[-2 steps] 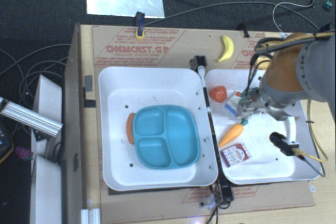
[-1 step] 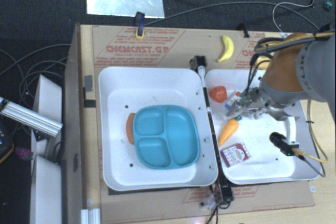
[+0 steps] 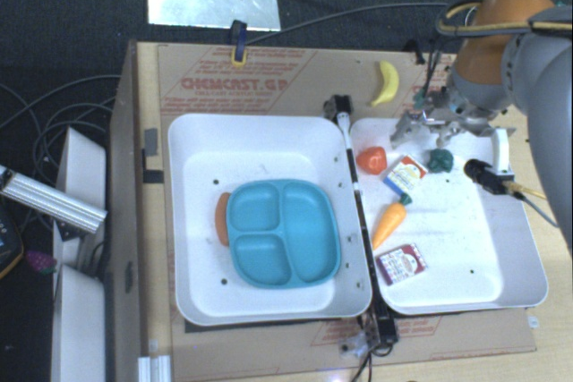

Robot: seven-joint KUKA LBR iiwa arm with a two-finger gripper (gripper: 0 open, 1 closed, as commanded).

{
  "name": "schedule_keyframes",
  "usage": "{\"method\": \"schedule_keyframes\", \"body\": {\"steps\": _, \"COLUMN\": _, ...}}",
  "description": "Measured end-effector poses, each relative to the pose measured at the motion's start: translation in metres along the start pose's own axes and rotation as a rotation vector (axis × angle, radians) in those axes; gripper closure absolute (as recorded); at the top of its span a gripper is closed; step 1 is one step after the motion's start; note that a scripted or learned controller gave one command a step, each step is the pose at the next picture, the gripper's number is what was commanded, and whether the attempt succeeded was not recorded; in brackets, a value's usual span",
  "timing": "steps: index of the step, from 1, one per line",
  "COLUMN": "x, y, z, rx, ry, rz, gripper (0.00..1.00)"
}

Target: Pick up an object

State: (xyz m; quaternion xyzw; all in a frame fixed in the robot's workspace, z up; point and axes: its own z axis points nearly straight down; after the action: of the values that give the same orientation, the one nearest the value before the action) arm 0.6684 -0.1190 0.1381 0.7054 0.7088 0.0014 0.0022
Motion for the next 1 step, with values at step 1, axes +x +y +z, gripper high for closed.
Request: {"method": "schedule_keyframes", "body": {"steps": 1, "x": -0.0535, "y": -0.0514, "z": 0.0407, "rx": -0.003, "ry": -0.002, "rz": 0.003, "gripper": 0.0}}
